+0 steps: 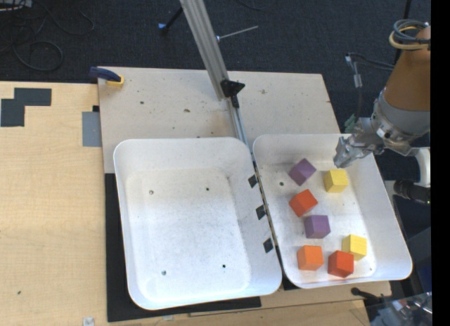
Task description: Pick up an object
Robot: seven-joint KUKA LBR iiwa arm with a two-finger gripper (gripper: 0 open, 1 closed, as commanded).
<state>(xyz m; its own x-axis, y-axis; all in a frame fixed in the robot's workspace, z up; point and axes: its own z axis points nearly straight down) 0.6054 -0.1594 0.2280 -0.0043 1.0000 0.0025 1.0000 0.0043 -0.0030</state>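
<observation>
In the camera view, two white bins are seen side by side on the tabletop (176,100). The left bin (140,177) carries no blocks; the right bin (394,247) holds seven. The end effector (346,152) is lowered over the upper part of the right bin, near its far rim. Whether it is released or clenched cannot be told from this slant, and nothing is seen held in it.

The nearest block is the yellow block (336,180), which lies just below the end effector in the picture, slightly toward the view's left of its tip, close but apparently not touching. A purple block (302,171) sits further to the view's left, and an orange block (303,202) below that. A second purple block (317,225) lies in the middle, and a second orange block (310,257), a red block (341,263) and a second yellow block (355,245) are grouped at the near end, well apart from the tip.

The yellow block beside the tip is judged the likely target; being a cube, it has no long axis to align with.
</observation>
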